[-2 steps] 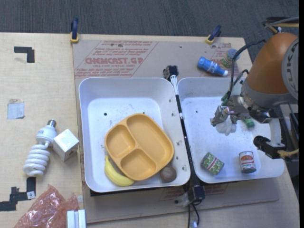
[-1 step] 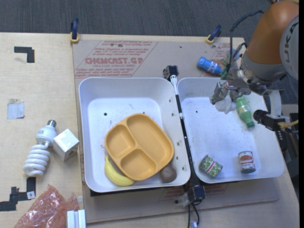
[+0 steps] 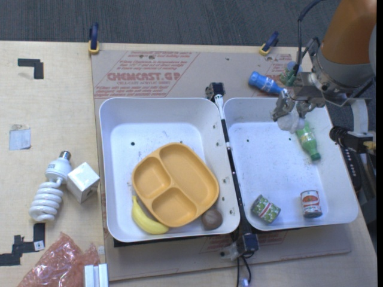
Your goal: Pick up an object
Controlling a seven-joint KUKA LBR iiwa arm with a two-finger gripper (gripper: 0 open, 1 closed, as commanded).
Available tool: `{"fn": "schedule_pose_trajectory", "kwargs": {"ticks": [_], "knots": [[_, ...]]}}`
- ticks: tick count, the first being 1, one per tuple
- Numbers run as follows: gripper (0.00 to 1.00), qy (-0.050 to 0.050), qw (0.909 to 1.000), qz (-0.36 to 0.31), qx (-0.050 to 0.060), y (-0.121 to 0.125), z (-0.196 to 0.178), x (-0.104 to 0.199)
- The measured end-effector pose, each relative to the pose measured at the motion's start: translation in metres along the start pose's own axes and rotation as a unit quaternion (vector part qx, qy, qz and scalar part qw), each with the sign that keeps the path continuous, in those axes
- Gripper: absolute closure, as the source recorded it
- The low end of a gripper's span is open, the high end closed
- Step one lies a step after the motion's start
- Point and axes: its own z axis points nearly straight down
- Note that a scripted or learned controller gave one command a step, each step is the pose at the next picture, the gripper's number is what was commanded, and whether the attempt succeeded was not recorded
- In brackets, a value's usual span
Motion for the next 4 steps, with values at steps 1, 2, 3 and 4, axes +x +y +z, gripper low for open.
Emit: {"fn": "schedule_pose_trajectory", "kwargs": {"ticks": [1,2,3,4], "knots": [[1.0,0.0,1.0,0.0,0.001,0.03,0.009,0.027],[1.0,0.0,1.0,0.0,0.001,0.024,0.008,0.076],[1.0,0.0,1.0,0.001,0.001,-0.02,-0.012,0.006],[1.0,0.0,1.0,0.0,0.0,-0.03,-0.009,0.054]]}}
